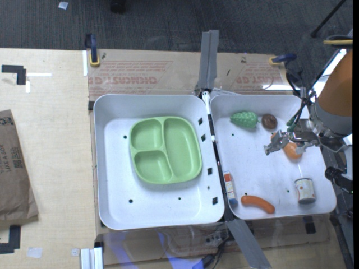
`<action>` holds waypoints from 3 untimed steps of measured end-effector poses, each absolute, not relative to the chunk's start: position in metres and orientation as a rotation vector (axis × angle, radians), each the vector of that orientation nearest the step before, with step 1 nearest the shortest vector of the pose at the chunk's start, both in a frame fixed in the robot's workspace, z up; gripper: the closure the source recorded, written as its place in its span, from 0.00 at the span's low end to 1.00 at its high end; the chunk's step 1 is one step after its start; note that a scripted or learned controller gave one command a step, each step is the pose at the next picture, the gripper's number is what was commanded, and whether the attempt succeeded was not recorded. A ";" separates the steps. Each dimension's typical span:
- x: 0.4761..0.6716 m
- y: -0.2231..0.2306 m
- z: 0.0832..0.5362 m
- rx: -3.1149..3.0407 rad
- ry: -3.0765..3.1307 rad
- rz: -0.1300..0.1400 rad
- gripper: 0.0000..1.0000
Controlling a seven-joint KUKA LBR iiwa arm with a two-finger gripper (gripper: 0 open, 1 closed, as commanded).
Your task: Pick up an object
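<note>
Beside the orange ball point(293, 151) in right bin point(263, 175): gripper point(279, 142) low, touching or nearly so. Can't tell finger opening or any hold. Probably lined up to grab it. Can point(304, 190), sausage point(258, 204) nearer front edge.

Both white bins point(106, 167) are looking like smooth moulded plastic with a dull sheen, the left one showing small dark holes. The green tray point(166, 149) is reading as matt plastic, evenly coloured and smooth. The bench point(50, 144) is showing pale wood grain with a flat finish, and brown printed cardboard point(146, 74) is lying under the bins. The brown bag point(14, 167) is appearing as creased paper. The green toy point(244, 119) is looking bumpy and matt, the sausage point(258, 203) smooth and slightly glossy. The small can point(305, 190) is showing a paper-like label. The gripper point(279, 142) is gleaming like bare metal.
</note>
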State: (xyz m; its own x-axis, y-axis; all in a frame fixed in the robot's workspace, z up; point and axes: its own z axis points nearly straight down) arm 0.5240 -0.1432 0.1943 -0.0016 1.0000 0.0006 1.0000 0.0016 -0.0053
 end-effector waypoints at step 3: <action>0.576 -0.206 0.098 -2.086 -2.345 0.003 1.00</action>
